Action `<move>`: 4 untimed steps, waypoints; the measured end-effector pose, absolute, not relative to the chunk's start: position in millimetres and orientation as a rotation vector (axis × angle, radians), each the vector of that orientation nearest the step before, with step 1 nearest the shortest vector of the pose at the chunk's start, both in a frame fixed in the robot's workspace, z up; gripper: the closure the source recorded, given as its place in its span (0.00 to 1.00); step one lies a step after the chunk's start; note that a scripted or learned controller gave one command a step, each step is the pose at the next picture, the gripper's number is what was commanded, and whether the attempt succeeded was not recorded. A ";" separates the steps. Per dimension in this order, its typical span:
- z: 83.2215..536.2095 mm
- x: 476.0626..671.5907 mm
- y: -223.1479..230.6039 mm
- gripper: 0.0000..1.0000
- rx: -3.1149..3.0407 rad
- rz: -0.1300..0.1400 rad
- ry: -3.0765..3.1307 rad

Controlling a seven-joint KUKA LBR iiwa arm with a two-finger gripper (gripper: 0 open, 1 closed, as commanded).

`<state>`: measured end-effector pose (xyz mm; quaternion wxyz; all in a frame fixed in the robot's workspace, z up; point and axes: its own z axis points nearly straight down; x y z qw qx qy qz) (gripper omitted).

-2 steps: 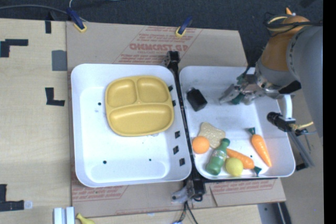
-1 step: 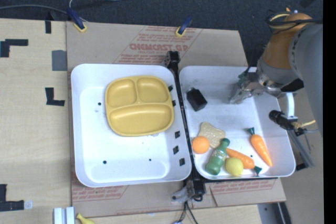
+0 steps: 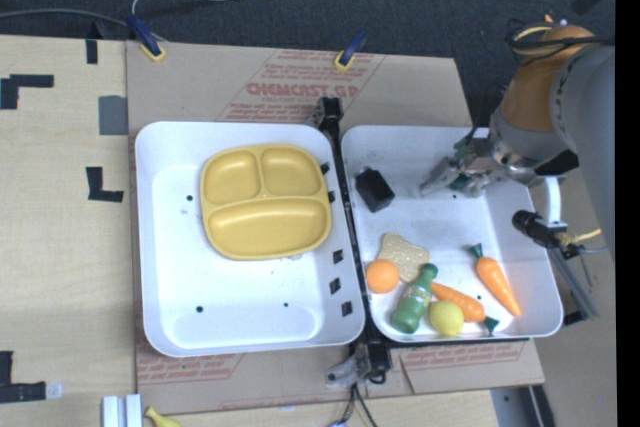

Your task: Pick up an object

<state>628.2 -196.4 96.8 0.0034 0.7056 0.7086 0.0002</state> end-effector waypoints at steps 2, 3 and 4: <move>86.3 532.4 -139.5 0.00 2.220 0.001 2.219; 86.9 598.3 -173.1 0.00 2.215 0.005 2.219; 87.6 557.0 -222.5 0.00 2.217 0.007 2.221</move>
